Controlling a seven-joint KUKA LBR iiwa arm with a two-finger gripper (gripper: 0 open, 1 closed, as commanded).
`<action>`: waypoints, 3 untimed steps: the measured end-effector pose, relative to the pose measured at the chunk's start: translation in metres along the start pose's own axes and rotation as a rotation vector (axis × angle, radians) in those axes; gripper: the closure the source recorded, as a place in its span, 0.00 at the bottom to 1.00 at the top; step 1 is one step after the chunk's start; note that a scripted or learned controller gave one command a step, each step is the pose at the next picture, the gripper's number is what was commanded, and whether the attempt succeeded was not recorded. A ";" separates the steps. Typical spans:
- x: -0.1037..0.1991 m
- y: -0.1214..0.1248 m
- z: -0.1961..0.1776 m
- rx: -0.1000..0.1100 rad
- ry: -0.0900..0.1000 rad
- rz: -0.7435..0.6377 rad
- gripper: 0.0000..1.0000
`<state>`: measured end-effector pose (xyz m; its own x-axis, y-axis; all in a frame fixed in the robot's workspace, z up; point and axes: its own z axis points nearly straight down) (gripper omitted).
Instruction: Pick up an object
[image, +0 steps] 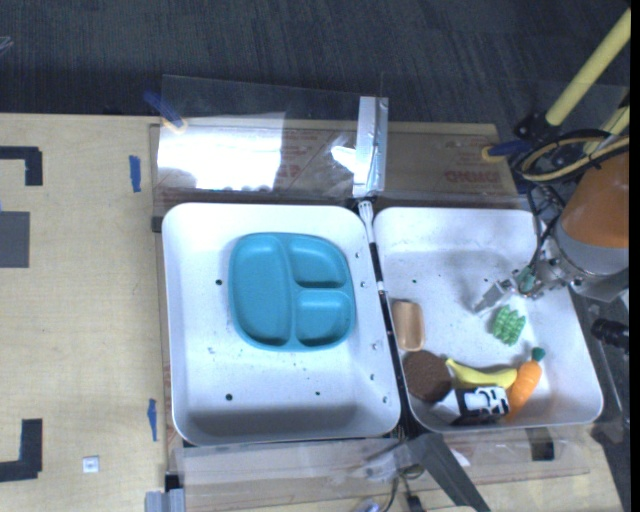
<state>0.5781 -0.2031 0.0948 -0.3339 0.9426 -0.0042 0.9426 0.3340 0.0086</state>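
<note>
Presently, the end effector (497, 295) is seen open and unladen, with green grapes (508, 324) just below it.

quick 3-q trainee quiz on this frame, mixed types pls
1. True or false: the blue divided tray lies in the left bin.
2. Which item lies closest to the gripper? A) green grapes B) tan bread piece C) brown round item
3. Fill in: the carrot lies beside the ____ in the right bin.

Key: 1 true; 2 A; 3 banana.
</note>
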 end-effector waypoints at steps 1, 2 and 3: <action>0.029 -0.038 0.008 0.001 0.000 0.099 0.00; 0.015 -0.058 -0.011 0.008 0.010 0.258 0.00; 0.017 -0.021 0.008 0.006 0.011 0.504 0.00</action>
<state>0.5530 -0.1944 0.0866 0.1629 0.9866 0.0100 0.9866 -0.1629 0.0014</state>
